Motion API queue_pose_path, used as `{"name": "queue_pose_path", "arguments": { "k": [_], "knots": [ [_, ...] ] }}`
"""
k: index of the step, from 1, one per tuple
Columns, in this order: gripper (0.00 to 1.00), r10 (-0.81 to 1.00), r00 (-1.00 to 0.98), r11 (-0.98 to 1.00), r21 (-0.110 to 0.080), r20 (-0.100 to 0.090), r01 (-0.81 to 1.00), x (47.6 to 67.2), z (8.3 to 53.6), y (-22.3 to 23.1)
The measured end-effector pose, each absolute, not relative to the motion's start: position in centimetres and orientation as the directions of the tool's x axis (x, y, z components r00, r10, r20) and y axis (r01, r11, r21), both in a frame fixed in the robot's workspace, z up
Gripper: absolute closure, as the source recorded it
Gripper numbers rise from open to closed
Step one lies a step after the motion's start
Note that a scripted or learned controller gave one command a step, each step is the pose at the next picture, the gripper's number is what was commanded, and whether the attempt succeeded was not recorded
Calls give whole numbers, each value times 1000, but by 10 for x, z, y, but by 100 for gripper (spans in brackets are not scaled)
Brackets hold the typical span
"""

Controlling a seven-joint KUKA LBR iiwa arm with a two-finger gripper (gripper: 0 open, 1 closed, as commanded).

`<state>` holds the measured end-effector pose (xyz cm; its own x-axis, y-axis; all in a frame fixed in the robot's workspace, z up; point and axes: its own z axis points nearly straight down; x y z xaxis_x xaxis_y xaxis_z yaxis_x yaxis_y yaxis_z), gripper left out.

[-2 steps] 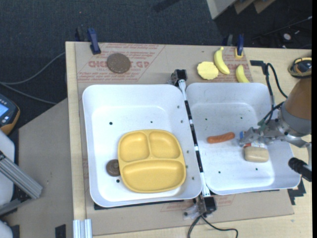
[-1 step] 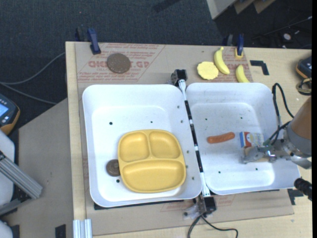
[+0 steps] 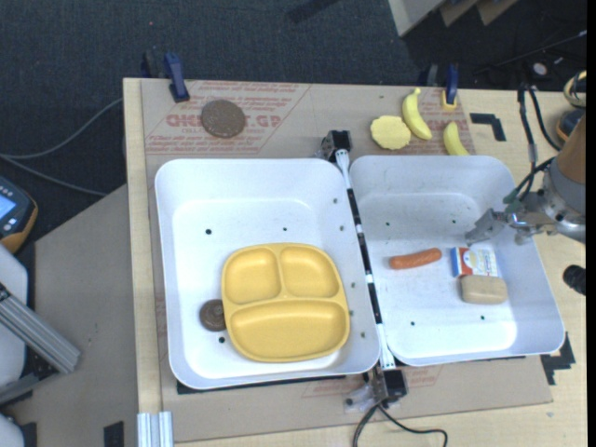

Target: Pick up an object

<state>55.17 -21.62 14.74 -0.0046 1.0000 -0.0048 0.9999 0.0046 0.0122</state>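
A robotics lab, by the look of it: a plywood bench [image 3: 521, 380] with blue clamps [image 3: 174, 75] at its back edge, two white bins [image 3: 186, 203] latched side by side, loose cables [image 3: 56, 147] trailing over dark carpet [image 3: 84, 26], toy bananas [image 3: 416, 115] and a robot arm [image 3: 570, 180] reaching in.

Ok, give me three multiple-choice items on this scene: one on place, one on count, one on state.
1. Where is the yellow divided plate?
A. left bin
B. right bin
C. on the bench

2. How many things lie in the right bin?
A. one
B. three
C. five

3. What does the hand hold?
A. the sausage
B. the carton
C. nothing visible

Answers: A, the plate sits in the left bin; B, sausage, small carton and tan block; C, nothing shows between its fingers.
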Motion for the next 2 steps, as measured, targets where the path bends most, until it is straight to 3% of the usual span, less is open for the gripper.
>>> {"name": "queue_pose_path", "arguments": {
  "k": [1, 2],
  "knots": [
    [0, 1000, -5, 5, 14, -5, 1000, 653, 195, -223],
    [0, 1000, -4, 4, -2, 14, 1000, 617, 81, -217]
  ]
}}
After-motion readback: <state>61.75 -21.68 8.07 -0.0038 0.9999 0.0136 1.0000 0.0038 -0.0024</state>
